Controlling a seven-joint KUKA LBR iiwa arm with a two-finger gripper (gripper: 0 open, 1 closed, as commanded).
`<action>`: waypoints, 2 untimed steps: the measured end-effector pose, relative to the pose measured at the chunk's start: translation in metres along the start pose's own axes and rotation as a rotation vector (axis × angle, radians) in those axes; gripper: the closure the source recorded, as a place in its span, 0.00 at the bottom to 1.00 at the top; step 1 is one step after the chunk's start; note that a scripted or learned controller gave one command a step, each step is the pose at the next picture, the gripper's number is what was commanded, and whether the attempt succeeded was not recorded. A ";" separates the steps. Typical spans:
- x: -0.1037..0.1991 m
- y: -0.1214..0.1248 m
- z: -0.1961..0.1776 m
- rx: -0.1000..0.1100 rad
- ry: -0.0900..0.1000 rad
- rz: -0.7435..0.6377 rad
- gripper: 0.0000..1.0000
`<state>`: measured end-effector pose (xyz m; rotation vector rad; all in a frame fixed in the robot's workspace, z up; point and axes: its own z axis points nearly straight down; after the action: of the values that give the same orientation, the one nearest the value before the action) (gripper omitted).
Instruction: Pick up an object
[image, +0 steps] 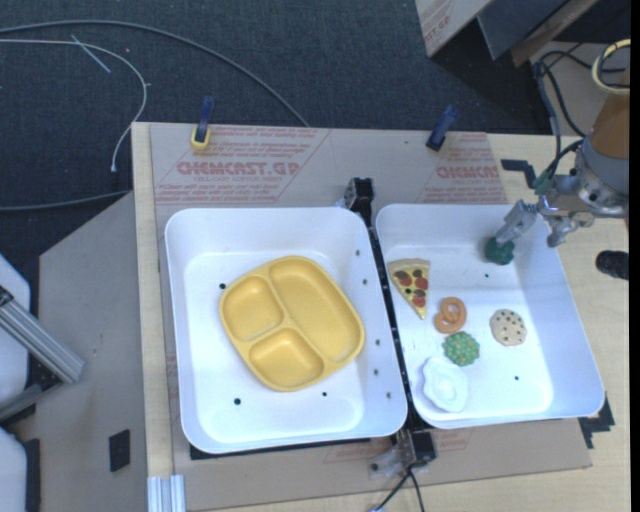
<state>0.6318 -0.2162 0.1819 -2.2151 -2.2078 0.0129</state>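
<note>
The right bin (572, 300) holds several toy foods: a pizza slice (411, 283), an orange ring (450, 314), a chocolate-chip cookie (508, 327), a green bumpy piece (461, 349) and a white egg-like piece (444, 385). My gripper (530, 240) hangs over this bin's far right corner, open, with nothing between its fingers. A small dark green lump (499, 250) sits at the tip of the left finger (516, 222); whether it is a toy or part of the finger is unclear.
A yellow three-compartment plate (290, 320) lies in the left bin (182, 300). Clamps (203, 128) and a black bracket (359, 192) stand along the bench's far edge. Cables hang near the arm at the right.
</note>
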 end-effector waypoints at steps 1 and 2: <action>0.001 0.003 -0.010 -0.015 -0.003 -0.004 0.00; 0.002 0.006 0.049 -0.014 -0.003 -0.005 0.00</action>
<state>0.6371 -0.2141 0.1324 -2.2183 -2.2216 0.0011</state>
